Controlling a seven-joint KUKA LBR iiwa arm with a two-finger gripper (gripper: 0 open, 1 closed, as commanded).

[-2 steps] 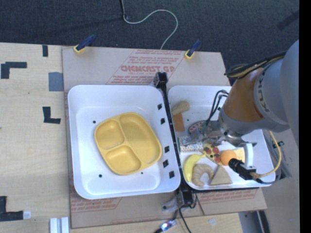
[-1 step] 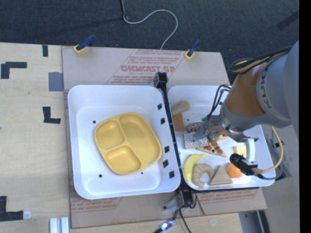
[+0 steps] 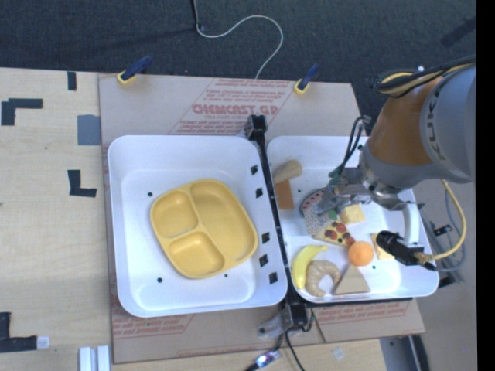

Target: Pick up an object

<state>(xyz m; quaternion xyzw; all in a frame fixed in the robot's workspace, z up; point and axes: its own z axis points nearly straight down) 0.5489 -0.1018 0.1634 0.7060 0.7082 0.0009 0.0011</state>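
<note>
Two white bins (image 3: 124, 207), and with the pincer (image 3: 338, 197) down among toy food, grip unclear, I'd target the small orange ball (image 3: 360, 253) standing free.

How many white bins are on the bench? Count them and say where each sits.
2. The left bin holds the yellow divided tray. The right bin holds the toy foods, with the arm over it; the arm may hide some of its contents.

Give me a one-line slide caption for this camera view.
Arm's gripper low over toy food in right bin; yellow divided plate in left bin.
</note>
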